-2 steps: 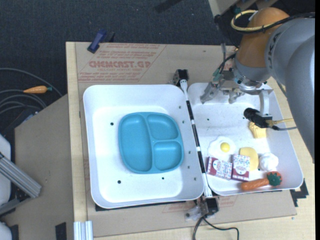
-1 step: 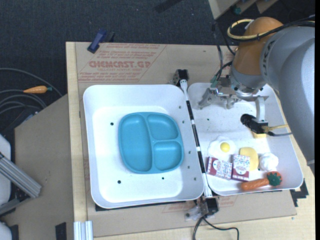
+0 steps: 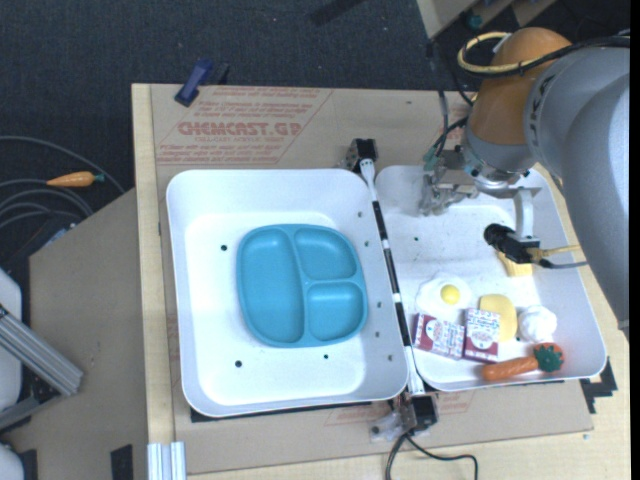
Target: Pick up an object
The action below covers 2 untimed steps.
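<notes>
A: Where is the claw, and does it have anything?

B: The claw (image 3: pixel 443 194) hangs over bare floor at the 12 o'clock end of the right bin (image 3: pixel 420 230). From this slant I cannot tell how far open it is, and no toy shows in it.

A: And the things it might pick?

B: They are all crowded toward 5 o'clock in that bin, well apart from the claw. A fried egg (image 3: pixel 445 295) sits at the group's 10 o'clock. Just below it, two small red-and-white cartons (image 3: pixel 440 335) stand side by side, touching. A yellow piece (image 3: pixel 502 310) and a white lump (image 3: pixel 539 322) lie toward 3 o'clock. An orange carrot (image 3: pixel 508 370) lies along the 6 o'clock rim, its green top pointing to 3 o'clock.

A: Which would you go for?

B: The carrot, I think. It looks like light, stiff toy plastic, smooth and perhaps a little slippery, and not fragile. I'd close across its narrow width near the middle, with the jaws on the 12 and 6 o'clock sides. The bin wall is close behind it, though.

A: And the egg?

B: It's a flat white disc with a yellow dome, so there is little to grip. The cartons are boxy and probably light, but they are packed against each other.

A: The other bin?

B: The left bin (image 3: pixel 200 230) holds a blue divided plate (image 3: pixel 300 283) that looks broad and awkward to take hold of. Both bins rest on the tabletop (image 3: pixel 250 128).
</notes>
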Available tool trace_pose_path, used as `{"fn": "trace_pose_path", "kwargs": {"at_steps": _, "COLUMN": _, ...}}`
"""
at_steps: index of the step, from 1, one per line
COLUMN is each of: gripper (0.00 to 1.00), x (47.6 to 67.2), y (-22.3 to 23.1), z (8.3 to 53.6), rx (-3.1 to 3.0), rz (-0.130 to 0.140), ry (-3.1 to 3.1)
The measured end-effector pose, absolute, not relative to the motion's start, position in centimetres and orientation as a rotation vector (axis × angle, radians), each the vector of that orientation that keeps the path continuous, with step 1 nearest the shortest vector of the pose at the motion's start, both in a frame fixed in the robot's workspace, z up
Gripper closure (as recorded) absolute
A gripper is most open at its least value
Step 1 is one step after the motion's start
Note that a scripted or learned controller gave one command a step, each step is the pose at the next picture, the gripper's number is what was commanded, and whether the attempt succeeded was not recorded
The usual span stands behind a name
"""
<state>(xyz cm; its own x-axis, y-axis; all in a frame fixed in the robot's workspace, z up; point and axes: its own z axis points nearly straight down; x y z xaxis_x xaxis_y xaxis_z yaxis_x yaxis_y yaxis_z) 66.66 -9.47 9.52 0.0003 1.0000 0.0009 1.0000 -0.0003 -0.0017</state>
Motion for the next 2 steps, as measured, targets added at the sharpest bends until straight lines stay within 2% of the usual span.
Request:
{"fn": "trace_pose_path", "kwargs": {"at_steps": 1, "gripper": 0.0, "x": 66.6, "y": -9.5, "z": 9.5, "rx": -2.22, "rz": 0.001, "ry": -2.219}}
{"fn": "trace_pose_path", "kwargs": {"at_steps": 2, "gripper": 1.0, "x": 66.7, "y": -9.4, "z": 10.5, "rx": -2.221, "rz": -0.001, "ry": -2.22}}
